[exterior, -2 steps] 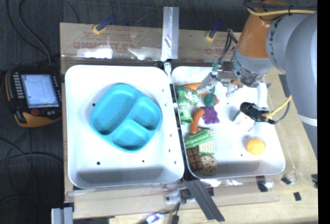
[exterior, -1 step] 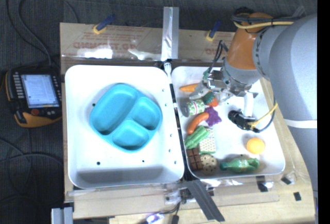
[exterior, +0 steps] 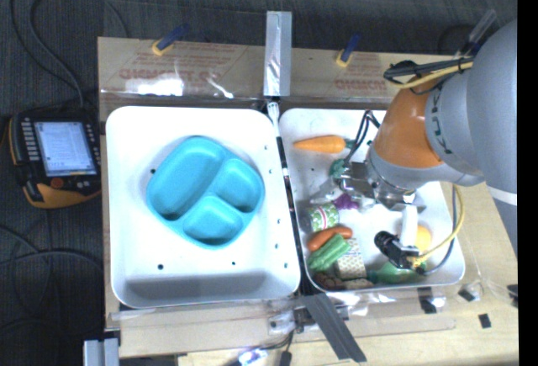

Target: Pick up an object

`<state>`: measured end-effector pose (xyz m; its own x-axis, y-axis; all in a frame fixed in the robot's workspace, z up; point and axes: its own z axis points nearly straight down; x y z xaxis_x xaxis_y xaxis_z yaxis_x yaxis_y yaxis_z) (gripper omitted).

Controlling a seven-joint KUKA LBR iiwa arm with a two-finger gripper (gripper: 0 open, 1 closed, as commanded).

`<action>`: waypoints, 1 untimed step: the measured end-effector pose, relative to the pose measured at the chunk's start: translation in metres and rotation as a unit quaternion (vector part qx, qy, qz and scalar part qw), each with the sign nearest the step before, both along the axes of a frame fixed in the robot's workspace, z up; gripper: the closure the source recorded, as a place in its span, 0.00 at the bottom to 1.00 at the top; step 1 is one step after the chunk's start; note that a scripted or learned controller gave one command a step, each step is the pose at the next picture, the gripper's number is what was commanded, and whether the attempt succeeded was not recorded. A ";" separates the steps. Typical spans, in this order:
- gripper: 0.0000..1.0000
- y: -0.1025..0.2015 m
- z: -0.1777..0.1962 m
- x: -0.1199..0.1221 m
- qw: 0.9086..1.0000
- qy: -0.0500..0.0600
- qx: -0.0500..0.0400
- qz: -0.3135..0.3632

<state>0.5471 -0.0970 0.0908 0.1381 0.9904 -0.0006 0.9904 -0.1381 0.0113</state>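
While the gripper [exterior: 351, 181] hangs just below the carrot [exterior: 319, 144], open or closed I cannot tell, the reach seems underway; next it must close on a toy vegetable [exterior: 329, 245] farther below the carrot.

Brown bench [exterior: 193, 68], left white bin [exterior: 202, 284] and right white bin [exterior: 296, 127] side by side on it.

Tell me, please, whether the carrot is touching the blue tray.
Apart. The camera view shows the carrot in the right bin and the blue tray in the left bin, with the bins' walls standing between them.
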 end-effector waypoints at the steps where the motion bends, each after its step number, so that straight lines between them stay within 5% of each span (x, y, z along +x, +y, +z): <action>1: 0.00 -0.001 0.073 0.084 0.995 0.006 0.000 -0.099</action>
<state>0.6315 -0.0985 0.1639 0.3304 0.9438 -0.0043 0.9438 -0.3304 -0.0010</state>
